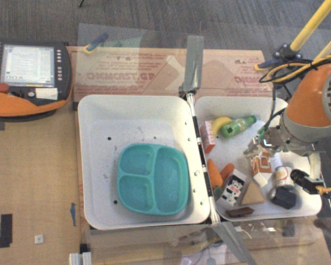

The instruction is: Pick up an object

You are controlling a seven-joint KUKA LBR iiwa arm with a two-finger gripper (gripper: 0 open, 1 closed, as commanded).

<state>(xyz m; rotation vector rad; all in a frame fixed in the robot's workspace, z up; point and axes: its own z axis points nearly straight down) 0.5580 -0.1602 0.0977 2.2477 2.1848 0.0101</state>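
Observation:
The right bin (240, 106) holds several small items. A yellow banana (222, 122) and a green bottle (237, 126) lie at its far side, beside an orange box (207, 134). An orange carrot (214, 173), a black-and-white card box (233, 187), a tan wedge (253, 194) and a dark brown bar (240, 211) lie nearer the front. My gripper (256, 147) hangs low over the bin's middle right, just above an orange-and-white carton (261, 164). A small white bottle (279, 171) lies to the carton's right. Nothing shows between the gripper's tips.
The left bin (94, 148) holds a teal divided plate (153, 179). A metal divider (201, 148) separates the two bins. An orange-and-grey teach pendant (27, 76) rests at the bench's far left. The arm's grey and orange wrist (314, 106) overhangs the right bin's right side.

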